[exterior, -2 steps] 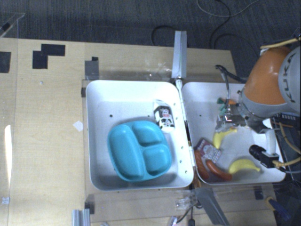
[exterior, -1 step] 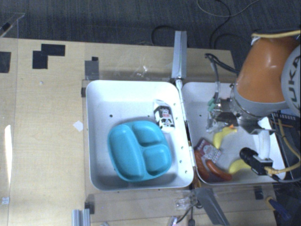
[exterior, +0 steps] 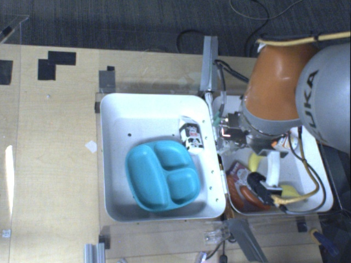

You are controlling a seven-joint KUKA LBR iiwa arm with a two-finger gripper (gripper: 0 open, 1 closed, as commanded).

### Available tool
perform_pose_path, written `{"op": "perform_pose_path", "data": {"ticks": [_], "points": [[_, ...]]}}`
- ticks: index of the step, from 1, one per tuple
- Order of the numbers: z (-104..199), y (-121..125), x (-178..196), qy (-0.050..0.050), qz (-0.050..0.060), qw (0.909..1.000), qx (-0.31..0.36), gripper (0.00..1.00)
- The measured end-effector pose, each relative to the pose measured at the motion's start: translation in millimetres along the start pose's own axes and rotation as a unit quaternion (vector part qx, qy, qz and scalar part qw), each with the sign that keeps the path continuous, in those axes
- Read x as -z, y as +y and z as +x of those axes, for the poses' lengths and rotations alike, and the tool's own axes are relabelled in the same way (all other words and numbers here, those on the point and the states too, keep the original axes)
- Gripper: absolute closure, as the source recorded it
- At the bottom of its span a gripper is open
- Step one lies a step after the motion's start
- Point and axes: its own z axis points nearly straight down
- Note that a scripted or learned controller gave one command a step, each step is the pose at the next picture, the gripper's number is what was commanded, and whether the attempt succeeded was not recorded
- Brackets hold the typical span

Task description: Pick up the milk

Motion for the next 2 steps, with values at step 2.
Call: {"op": "perform_pose_path", "data": {"ticks": [2], "points": [[43, -5, -20, -0.001, 0.002, 0.9973, -0.073, 1.00]]}}
